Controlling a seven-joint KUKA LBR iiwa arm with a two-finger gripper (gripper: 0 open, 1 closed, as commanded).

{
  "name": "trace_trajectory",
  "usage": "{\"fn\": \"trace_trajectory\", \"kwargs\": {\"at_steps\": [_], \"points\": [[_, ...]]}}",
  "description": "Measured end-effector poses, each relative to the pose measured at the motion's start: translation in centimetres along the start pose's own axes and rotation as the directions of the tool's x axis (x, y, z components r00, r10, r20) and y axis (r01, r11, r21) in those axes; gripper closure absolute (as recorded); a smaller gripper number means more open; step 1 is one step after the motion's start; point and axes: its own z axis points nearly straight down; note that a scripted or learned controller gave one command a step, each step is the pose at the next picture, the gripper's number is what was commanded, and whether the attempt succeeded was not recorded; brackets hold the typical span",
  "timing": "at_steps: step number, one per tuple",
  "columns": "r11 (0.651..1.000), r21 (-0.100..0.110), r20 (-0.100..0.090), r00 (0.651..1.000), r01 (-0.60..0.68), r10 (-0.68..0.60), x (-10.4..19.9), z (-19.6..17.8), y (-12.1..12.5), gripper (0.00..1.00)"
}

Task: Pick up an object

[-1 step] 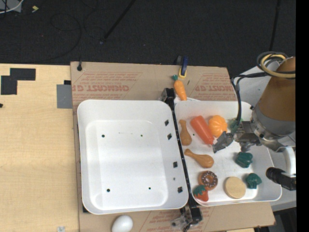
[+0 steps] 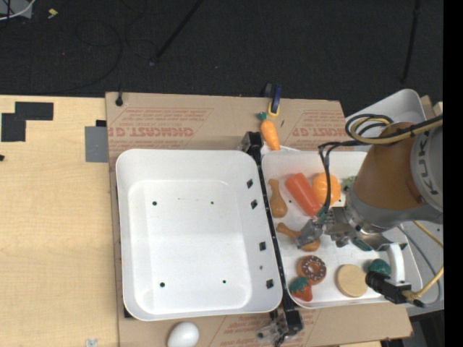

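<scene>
The gripper [image 2: 311, 234] is seen low inside the right bin [image 2: 346, 299], reached in from the right under the grey arm with its orange band [image 2: 383, 176]. Whether it is spread or pressed together cannot be told from this view; nothing is visibly pinched.

Crowding is noted on all sides of the gripper. Just above it lie a red elongated piece [image 2: 302, 194] and an orange rounded piece [image 2: 323, 188], touching each other. To its upper left lies a tan drumstick-shaped piece [image 2: 277, 199]. A brown curved piece [image 2: 291, 232] lies touching or just beside the gripper on its left. Below the gripper a chocolate-coloured doughnut [image 2: 313, 267] with speckled icing is seen, and beneath that a red strawberry-like piece [image 2: 302, 290]. To the lower right lie a flat beige disc [image 2: 352, 280] and a teal rounded piece [image 2: 379, 267].

The left bin [image 2: 132, 194], smooth white plastic, lies well apart to the gripper's left. A small carrot [image 2: 270, 134] lies beyond the bins, above the gripper. A white ball [image 2: 183, 335] rests on the cardboard sheet [image 2: 173, 118], well to the lower left.
</scene>
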Motion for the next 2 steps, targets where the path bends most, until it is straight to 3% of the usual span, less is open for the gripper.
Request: {"fn": "trace_trajectory", "kwargs": {"at_steps": [1,2], "points": [[1.0,-0.012,0.003,1.0,0.001,-0.001,0.1,3.6,7.0,0.0],[1.0,-0.013,0.003,1.0,0.001,-0.001,0.9,5.2,12.0,0.0]]}}
